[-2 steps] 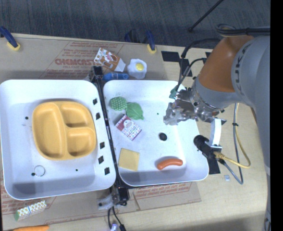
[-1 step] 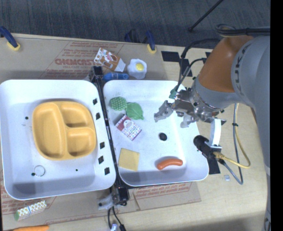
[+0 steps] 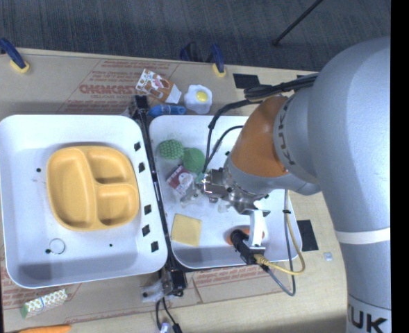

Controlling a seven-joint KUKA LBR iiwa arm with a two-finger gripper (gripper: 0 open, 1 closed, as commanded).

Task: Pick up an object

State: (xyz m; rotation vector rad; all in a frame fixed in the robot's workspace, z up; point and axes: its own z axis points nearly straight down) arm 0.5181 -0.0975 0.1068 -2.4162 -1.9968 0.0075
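Observation:
The right bin (image 3: 221, 257) holds several small items. A green knobbly ball (image 3: 169, 149) lies near its back left. Beside it is a second green piece (image 3: 194, 159). A red and white packet (image 3: 182, 182) lies just below them. A flat pale yellow square (image 3: 186, 229) rests at the front left. A small orange item (image 3: 230, 238) peeks out from under the arm's cabling. My gripper (image 3: 208, 186) is low over the bin's middle, right next to the packet and the second green piece. The wrist hides the bin's right half.
The left bin (image 3: 17, 137) carries a yellow divided plate (image 3: 93, 186). Behind the bins on the bench lie a snack packet (image 3: 153, 84), a blue item (image 3: 168, 109) and a yellow and white toy (image 3: 199, 98). A wrapped sweet (image 3: 44, 302) sits at the front left.

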